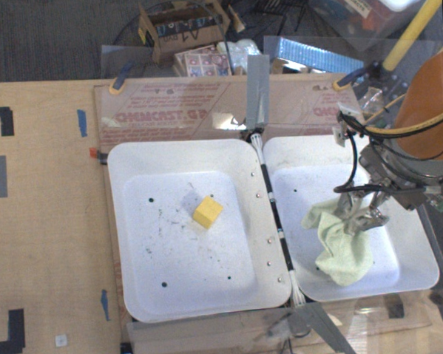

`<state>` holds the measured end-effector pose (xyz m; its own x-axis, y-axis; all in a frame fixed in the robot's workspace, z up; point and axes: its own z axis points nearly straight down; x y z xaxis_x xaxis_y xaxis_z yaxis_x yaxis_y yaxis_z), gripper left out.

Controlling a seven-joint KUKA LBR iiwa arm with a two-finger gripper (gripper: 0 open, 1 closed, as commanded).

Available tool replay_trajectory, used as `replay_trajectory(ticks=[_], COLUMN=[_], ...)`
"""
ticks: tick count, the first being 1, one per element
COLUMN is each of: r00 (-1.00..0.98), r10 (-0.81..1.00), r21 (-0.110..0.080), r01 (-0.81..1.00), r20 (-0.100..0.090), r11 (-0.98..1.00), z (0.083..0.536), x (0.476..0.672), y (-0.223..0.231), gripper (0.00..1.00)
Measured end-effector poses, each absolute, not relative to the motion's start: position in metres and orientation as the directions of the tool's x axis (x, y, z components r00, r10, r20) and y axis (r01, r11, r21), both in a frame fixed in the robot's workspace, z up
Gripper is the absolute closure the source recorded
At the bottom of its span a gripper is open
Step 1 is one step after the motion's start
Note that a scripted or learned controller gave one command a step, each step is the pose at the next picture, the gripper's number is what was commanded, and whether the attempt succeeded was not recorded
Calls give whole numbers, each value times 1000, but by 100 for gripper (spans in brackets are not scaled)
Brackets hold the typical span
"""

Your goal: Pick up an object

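A crumpled pale green cloth (342, 249) lies in the right white bin (412, 273). My gripper (362, 212) is low over the cloth's upper edge, touching or nearly touching it, and the fabric bunches up right beneath it. A small yellow block (207, 212) sits alone near the middle of the left white bin (146, 287), far from the gripper.
The grey arm with its orange band (426, 117) and cables reaches in from the right over the right bin's far corner. A raised divider (271, 214) separates the two bins. A cardboard sheet (174, 116) lies behind them, with clutter beyond.
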<state>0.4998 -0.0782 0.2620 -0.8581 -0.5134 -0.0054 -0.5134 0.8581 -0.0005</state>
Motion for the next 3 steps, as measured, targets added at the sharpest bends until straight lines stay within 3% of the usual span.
replay_trajectory(ticks=[1,2,3], r00=[-872,-894,-870], r10=[-489,-448,-493], r21=[2,2,-1], r01=[-489,-448,-493], r20=[-2,-2,-5], r11=[872,894,870], z=[242,204,220], x=[500,492,492], y=[-129,-108,-66], gripper=[100,100,100])
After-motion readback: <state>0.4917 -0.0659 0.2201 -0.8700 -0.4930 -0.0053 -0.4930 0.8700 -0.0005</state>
